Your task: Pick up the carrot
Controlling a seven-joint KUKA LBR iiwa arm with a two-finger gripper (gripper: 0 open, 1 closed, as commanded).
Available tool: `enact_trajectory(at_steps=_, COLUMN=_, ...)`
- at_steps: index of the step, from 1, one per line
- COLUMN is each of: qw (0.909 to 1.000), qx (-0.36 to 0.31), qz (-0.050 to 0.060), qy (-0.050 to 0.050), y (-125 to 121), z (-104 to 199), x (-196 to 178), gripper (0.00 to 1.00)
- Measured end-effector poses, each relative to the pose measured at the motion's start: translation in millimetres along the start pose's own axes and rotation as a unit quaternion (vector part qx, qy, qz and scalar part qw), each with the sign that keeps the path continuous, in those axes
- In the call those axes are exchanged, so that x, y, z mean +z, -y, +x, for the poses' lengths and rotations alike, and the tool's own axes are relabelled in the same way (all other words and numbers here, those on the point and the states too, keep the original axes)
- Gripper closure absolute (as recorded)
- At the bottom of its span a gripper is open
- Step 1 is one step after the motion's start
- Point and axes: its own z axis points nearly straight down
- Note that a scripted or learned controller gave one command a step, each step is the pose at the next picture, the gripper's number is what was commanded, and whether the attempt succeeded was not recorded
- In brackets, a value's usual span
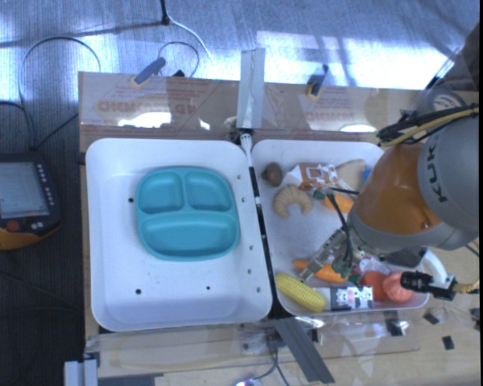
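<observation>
Low in the right bin (262, 215), the hand (336, 256) has its fingers narrowly apart, and nothing is visibly between them. Just below the fingertips lies the carrot (328, 274), flat on the bin floor. I judge the grasp and the lifting are not yet done.

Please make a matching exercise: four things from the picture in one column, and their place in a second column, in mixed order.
1. blue tray
2. corn cob
3. croissant
4. pincer

A. near corner of the right bin
B. left bin
C. just above the carrot
D. far part of the right bin

Pairs: 1-B, 2-A, 3-D, 4-C
</observation>
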Motion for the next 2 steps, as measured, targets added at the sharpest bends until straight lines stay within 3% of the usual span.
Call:
enact_trajectory(at_steps=1, qw=1.0000, qx=-0.001, qz=0.001, qy=0.000, y=-1, z=0, x=-8, gripper=1.00)
enact_trajectory(at_steps=2, qw=0.9997, qx=-0.026, qz=0.001, qy=-0.005, y=-64, z=65, x=-94, gripper=1.00)
